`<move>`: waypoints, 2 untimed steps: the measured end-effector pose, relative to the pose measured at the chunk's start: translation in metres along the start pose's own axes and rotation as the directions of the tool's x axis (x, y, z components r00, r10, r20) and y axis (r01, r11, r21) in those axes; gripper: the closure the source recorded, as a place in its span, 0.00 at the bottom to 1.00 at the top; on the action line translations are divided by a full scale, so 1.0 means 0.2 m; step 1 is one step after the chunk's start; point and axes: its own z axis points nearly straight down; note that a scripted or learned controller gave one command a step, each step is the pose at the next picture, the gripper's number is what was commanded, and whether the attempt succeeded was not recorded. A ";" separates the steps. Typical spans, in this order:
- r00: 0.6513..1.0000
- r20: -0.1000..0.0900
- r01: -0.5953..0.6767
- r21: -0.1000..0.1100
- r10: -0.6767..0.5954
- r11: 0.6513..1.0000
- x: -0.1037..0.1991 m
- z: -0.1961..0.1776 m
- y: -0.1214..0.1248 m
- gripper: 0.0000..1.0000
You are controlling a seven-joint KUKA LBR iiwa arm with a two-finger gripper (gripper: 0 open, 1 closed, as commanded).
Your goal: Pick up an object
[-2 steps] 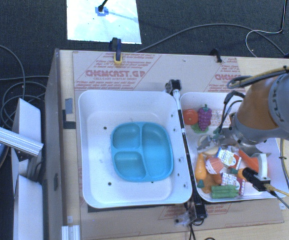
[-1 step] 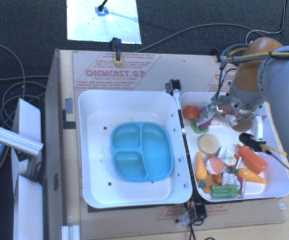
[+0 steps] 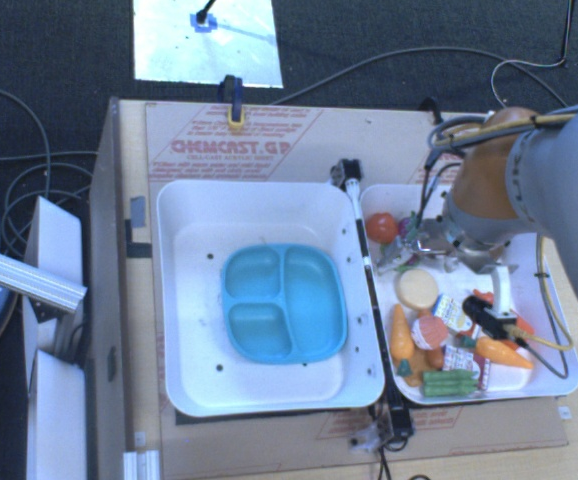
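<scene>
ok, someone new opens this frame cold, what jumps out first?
Probably the blue divided plate, alone in the middle of the left bin. Next, the grey arm with its orange band, reaching in from the right over the right bin. Below it lies a heap of toy food: a red tomato at the top, orange carrots and green beans lower down.

Even, cool overhead light, soft picture

I see glare washing out the far metal sheet; the white bins read bright, shadows faint, fine detail slightly blurred throughout
</scene>
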 end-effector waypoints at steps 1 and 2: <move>1.000 -0.005 -0.014 0.060 0.014 0.998 0.00 0.02 0.25 0.00; 1.000 -0.002 -0.009 0.059 0.009 0.998 0.00 -0.03 0.25 1.00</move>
